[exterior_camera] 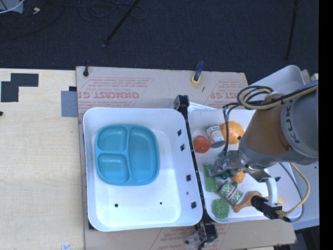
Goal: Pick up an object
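Note:
My gripper reaches down into the right bin from the right, its dark fingers low among the objects near the bin's middle. Around it lie a red ball, a small can, an orange fruit, a green flat piece, a green-and-white packet, a green knobbly lump and a tan piece. The wrist hides whatever lies directly beneath it. I see nothing clearly held between the fingers.
The left bin holds a blue divided plate. A black divider with clips runs between the bins. The arm's orange band and yellow cables hang over the right bin. A blue-yellow clamp sits at the board's far edge.

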`<state>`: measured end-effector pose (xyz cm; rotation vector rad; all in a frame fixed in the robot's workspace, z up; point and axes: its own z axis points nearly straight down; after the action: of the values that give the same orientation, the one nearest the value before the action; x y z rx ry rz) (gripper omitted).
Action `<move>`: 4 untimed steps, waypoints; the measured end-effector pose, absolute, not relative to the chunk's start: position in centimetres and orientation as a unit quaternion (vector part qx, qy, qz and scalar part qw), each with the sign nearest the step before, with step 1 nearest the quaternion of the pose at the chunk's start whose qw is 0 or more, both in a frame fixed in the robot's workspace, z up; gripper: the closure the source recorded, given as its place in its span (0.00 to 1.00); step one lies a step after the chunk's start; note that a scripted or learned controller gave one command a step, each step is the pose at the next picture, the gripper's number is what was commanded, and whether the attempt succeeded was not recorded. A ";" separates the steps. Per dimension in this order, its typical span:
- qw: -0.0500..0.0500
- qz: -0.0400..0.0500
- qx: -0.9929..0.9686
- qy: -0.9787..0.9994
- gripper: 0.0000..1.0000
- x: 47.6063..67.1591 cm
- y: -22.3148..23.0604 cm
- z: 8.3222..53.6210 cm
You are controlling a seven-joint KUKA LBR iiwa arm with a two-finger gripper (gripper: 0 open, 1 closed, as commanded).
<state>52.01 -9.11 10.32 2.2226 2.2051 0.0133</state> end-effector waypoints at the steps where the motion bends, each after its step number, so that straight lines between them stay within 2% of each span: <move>1: 0.001 0.001 0.707 0.707 1.00 52.4 -9.1 16.6; 2: 0.001 0.001 0.707 0.707 1.00 52.5 -9.2 22.9; 3: -0.001 -0.001 0.708 0.707 1.00 52.4 -9.2 22.7; 4: -0.002 -0.001 0.705 0.709 1.00 53.4 -3.5 23.4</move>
<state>53.37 -3.52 23.36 2.2187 2.2292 -0.0018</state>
